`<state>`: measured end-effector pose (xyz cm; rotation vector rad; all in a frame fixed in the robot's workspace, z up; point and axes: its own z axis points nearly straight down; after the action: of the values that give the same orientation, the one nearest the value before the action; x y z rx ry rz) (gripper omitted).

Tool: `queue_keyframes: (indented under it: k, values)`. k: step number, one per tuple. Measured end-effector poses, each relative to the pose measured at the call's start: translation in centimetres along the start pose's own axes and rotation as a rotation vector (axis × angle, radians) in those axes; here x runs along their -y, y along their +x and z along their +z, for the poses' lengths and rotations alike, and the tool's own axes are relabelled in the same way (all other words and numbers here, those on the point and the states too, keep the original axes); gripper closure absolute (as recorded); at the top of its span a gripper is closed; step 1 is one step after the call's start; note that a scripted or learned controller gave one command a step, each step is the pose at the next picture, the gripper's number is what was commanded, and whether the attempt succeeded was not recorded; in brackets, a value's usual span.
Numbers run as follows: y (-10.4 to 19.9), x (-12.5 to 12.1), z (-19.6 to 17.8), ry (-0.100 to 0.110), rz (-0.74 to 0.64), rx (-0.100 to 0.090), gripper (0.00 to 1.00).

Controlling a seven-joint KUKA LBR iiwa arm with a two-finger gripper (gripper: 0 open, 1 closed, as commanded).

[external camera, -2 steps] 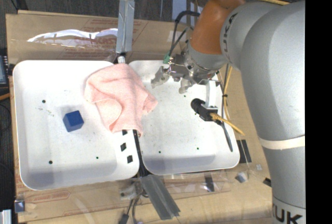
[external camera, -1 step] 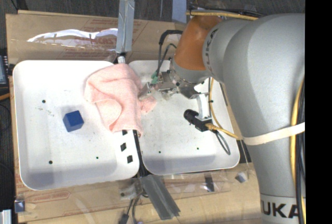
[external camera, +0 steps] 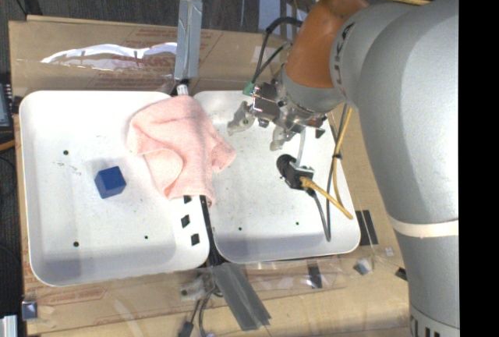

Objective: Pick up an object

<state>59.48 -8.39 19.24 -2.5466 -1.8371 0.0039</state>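
Blue cube [external camera: 110,181] lies in the left bin [external camera: 47,125], centre-left of frame; pink cloth [external camera: 179,144] drapes both bins' shared rim. Claw [external camera: 261,126] hangs spread and empty over the right bin [external camera: 257,230]. Brown surface [external camera: 47,35] carries blurred, unreadable print.

The pink cloth [external camera: 181,142] lies across the adjoining rims of the left bin [external camera: 47,203] and the right bin [external camera: 257,226]. We cannot see the stretch of rim beneath it, nor tell whether its folds cover anything. The arm [external camera: 405,109] hides the right bin's far right corner and is itself cut off by the lower edge. We note dark specks [external camera: 66,152] on the left bin's floor, too small to identify. The shiny patch [external camera: 109,56] on the cardboard [external camera: 226,54] behind the bins is glare-washed, and we cannot make out what it is.
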Motion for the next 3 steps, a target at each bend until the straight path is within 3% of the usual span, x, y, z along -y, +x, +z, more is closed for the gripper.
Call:
queue_keyframes:
  k: [1,2,3]
  values:
    - [-2.2,-0.8,7.3,0.004,-0.171,-0.001,0.0]
    - [-0.2,-2.6,10.0,-0.002,-0.35,0.0,0.0]
    - [-4.4,-6.0,5.6,-0.002,-0.377,0.0,0.0]
